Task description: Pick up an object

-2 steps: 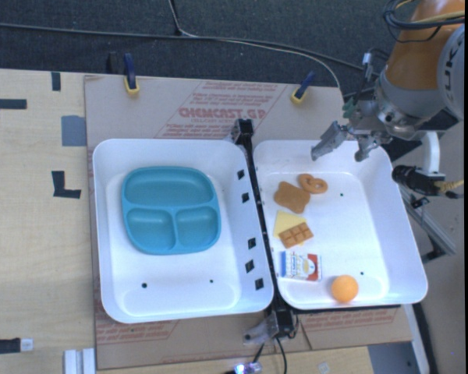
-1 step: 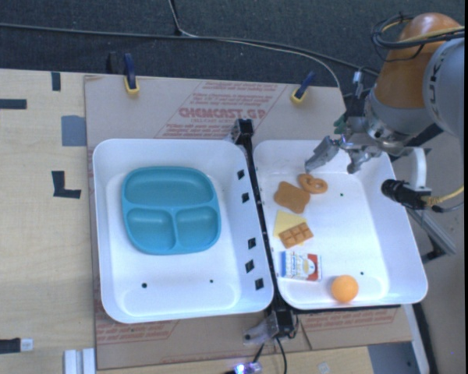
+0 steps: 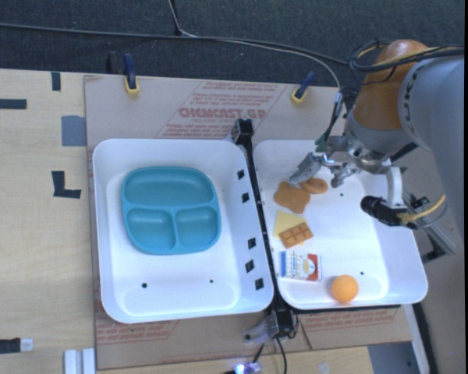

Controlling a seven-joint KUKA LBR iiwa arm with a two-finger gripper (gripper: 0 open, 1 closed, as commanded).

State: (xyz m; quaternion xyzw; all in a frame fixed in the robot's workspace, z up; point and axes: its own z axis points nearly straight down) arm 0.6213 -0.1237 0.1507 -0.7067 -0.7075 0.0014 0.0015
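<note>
My gripper (image 3: pixel 318 175) hangs low over the back of the right bin (image 3: pixel 390 244), open. Its grey fingers (image 3: pixel 302 170) stand on either side of a small brown pastry (image 3: pixel 316 185), which lies just below and between them; I cannot tell if they touch it. A brown toast piece (image 3: pixel 291 198) lies right beside the pastry to the left. Nearer the front lie a yellow waffle block (image 3: pixel 292 230), a small milk carton (image 3: pixel 299 267) and an orange ball (image 3: pixel 344 288).
The left bin (image 3: pixel 113 271) holds a blue divided plate (image 3: pixel 171 209). A black divider (image 3: pixel 253 209) runs between the bins. The arm's black cable fitting (image 3: pixel 386 209) hangs over the right bin's right side.
</note>
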